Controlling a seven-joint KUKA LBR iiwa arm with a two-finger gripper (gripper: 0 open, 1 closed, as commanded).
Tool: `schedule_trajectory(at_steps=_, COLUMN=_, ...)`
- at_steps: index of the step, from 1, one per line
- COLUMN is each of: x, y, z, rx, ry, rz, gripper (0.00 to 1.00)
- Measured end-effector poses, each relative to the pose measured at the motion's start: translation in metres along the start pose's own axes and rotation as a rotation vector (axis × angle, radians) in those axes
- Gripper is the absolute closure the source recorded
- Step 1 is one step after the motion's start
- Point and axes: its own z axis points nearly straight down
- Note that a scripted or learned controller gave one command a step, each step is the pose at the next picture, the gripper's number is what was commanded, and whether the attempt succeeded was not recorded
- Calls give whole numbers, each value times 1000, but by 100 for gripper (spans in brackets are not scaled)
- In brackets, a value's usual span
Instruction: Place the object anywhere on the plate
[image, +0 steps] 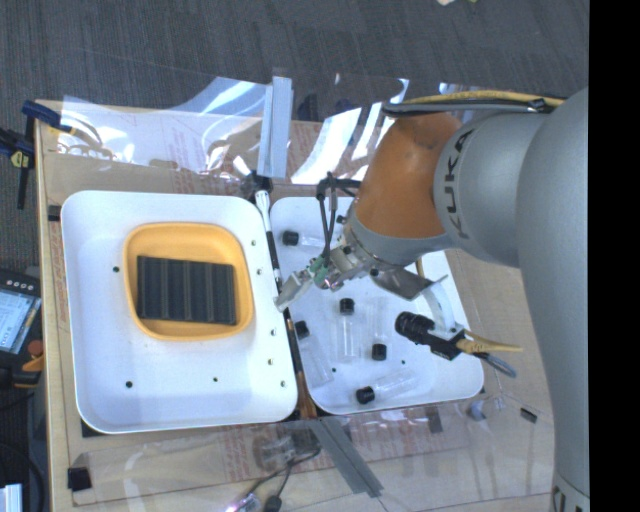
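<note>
A dark grey carpeted floor (150, 40) surrounds the tan wooden surface (50, 300), which is lit brightly from above. Crinkled clear plastic sheeting (200, 135) lies along the surface's far edge, up and left of the fingers. A small device with a lit screen (15, 320) sits far left of them.
</note>
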Motion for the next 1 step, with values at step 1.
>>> schedule_trajectory(at_steps=1, x=62, y=36, z=1, rx=-3, ry=-3, rz=-257, gripper=0)
